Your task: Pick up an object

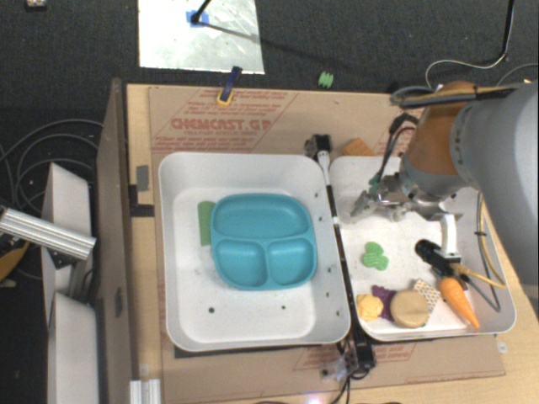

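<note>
While the grey arm (pixel 497 167) is reaching in from the right, its gripper (pixel 381 202) is hanging over the bare upper part of the right bin (pixel 404 242), close to the divide between the two bins. Whether it is open or closed, or gripping anything, I cannot tell from this angle. The left bin (pixel 189 293) is holding a blue divided plate (pixel 263 241), with a flat green strip (pixel 205 223) lying along the plate's left edge. Lower in the right bin, a carrot (pixel 461 301) is lying at a slant by the right wall, and a tan round piece (pixel 410 310) is sitting just beside it. A green piece (pixel 375 256) is resting nearest the gripper but apart from it. A yellow piece (pixel 369 308) and a purple piece (pixel 384 294) are touching near the front left corner.
</note>
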`<state>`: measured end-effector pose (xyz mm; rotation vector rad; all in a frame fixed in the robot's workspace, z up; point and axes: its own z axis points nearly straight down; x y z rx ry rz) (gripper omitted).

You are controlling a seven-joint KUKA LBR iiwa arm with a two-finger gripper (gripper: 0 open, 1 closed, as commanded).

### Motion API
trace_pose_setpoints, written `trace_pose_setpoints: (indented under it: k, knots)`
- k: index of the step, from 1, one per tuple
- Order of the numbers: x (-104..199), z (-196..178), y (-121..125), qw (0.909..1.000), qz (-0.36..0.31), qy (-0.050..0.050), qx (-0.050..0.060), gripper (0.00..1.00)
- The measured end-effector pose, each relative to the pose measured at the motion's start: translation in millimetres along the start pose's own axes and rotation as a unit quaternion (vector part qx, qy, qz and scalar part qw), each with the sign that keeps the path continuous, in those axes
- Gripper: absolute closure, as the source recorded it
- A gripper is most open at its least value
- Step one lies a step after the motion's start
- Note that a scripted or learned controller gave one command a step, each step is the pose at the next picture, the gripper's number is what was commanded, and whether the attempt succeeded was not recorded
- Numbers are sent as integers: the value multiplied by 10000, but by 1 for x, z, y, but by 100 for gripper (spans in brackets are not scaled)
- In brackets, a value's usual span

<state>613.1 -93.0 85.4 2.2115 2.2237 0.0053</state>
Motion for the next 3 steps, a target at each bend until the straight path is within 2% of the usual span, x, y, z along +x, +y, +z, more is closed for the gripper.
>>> trace_pose_setpoints:
  k: [1, 2, 3]
  knots:
    - [-65, 0, -123, 10000, 56, 16, 52, 0]
    - [-62, -11, -116, 10000, 19, 8, 7, 100]
    - [-16, -91, -52, 10000, -16, -3, -16, 100]
